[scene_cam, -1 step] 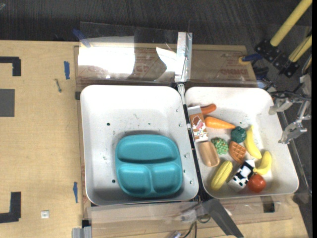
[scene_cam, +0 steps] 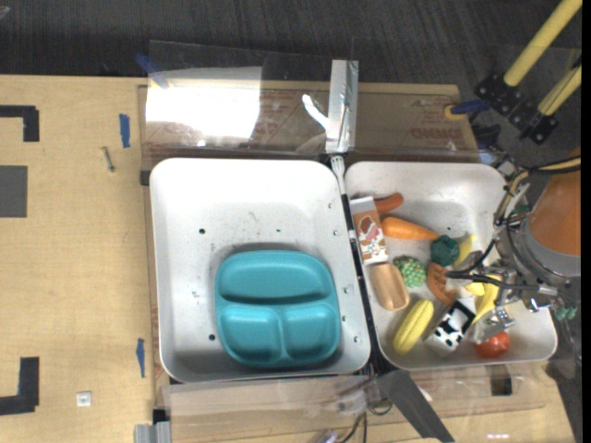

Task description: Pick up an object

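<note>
Arm: grey wrist with orange band comes in over the right bin's right-hand wall.
Gripper: the gripper is low inside the right bin, among cables and toys; I cannot tell whether it is open, closed or around anything, too cluttered to read.
Candidate objects: all toy food, all in the right bin. Carrot lies toward the bin's middle, near the divider side. Yellow corn lies toward the bin's near wall. Red tomato sits in the bin's near right corner. Black-and-white piece sits between corn and tomato. Dark green piece sits just beside the carrot's tip, on the arm side.
Closest to gripper: a yellow piece and the green piece, judged; contact not confirmed.
Left bin: holds a teal divided tray, well apart from the gripper.
Step in hand: settling on one item, judged.
Doing it well: pick a single toy with free space on both flanks; corn and carrot look least crowded. Straddle the short axis, close fully, lift straight up.
Risk: neighbours pinched or dragged; round tomato may roll away.
</note>
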### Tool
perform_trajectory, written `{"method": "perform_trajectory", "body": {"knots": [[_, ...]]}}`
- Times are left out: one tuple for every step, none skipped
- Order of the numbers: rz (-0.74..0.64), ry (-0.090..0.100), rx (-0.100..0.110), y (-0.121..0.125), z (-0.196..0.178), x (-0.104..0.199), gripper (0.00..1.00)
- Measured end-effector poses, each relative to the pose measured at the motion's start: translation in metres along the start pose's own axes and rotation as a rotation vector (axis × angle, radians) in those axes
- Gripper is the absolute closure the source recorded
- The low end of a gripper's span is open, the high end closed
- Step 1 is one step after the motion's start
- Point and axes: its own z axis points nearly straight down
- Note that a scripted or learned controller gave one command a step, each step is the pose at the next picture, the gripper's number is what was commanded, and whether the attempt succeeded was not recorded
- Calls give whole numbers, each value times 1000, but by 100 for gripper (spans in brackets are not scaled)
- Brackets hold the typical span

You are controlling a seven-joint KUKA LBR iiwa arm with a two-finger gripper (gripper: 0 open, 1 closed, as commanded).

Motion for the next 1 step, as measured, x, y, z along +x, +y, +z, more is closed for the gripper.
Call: {"method": "perform_trajectory", "body": {"knots": [[5, -15, 12, 50, 36, -18, 0]]}}
